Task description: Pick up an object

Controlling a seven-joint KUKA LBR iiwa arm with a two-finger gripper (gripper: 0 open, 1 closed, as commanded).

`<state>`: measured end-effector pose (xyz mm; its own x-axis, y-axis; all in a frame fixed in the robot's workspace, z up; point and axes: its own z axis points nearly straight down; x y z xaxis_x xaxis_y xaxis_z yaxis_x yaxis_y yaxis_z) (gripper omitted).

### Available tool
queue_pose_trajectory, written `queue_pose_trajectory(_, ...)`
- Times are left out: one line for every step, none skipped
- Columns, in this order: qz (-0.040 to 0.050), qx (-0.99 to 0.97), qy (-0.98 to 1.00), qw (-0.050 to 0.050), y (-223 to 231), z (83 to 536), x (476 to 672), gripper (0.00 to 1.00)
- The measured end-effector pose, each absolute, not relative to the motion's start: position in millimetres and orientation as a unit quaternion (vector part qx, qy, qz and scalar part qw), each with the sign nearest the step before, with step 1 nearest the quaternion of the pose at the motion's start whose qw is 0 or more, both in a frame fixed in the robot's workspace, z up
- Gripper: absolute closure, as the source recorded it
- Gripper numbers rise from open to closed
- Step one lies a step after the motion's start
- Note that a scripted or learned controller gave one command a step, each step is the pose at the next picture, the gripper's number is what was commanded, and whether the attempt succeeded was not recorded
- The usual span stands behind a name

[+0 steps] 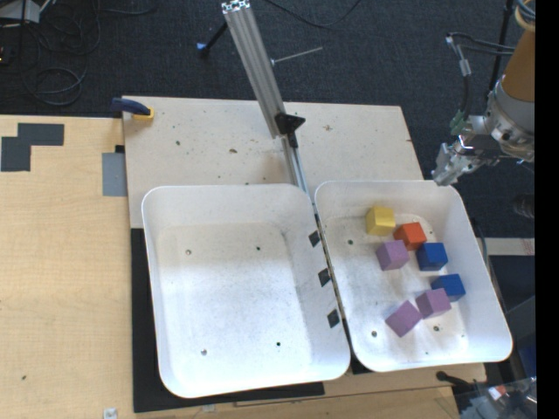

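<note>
left bin (175,201): nearest the camera along with its twin; shallow white tray, rounded corners, floor speckled with dark specks and a few small holes.
right bin (486,264): same white tray, touching the left bin along a shared rim; three small black clips sit on that seam.
blocks: seven small cubes, all in the right bin, matte, hard-edged.
yellow block (380,220): toward the bin's far side, just beside the orange block (410,233).
upper purple block (392,254): touching or nearly touching the orange one, can't tell which.
upper blue block (431,255): just right of the orange and purple.
lower blue block (449,285): near the bin's right wall.
middle purple block (433,302): just below the lower blue, beside the lowest purple block (403,318), tilted.
gripper (447,166): outside the right bin, above its far right corner, over dark carpet; small, metallic, blurred. Can't tell how wide it is set, nothing seen in it, well apart from every block.
arm (522,94): grey with an orange band, cut off by the right edge.
bench (210,142): pale scuffed board under the bins.
metal rail (255,55): ribbed aluminium bar, slanting from the top down to the bins' seam.
clamp (133,107): blue and yellow, at the board's far left corner.
floor (376,42): dark carpet with loose cables.
</note>
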<state>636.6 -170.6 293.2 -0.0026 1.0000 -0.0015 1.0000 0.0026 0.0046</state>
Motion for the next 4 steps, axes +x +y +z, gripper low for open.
queue_pose_trajectory(-0.0006, 0.706, 0.708, -0.003, -115, 276, 631.4, 1.0)
queue_pose_trajectory(-0.0008, 0.706, 0.708, -0.002, -75, 271, 618.8, 1.0)
queue_pose_trajectory(-0.0014, 0.706, 0.708, -0.003, -25, 251, 606.1, 1.0)
queue_pose_trajectory(-0.0007, 0.705, 0.709, -0.003, 29, 255, 596.5, 1.0)
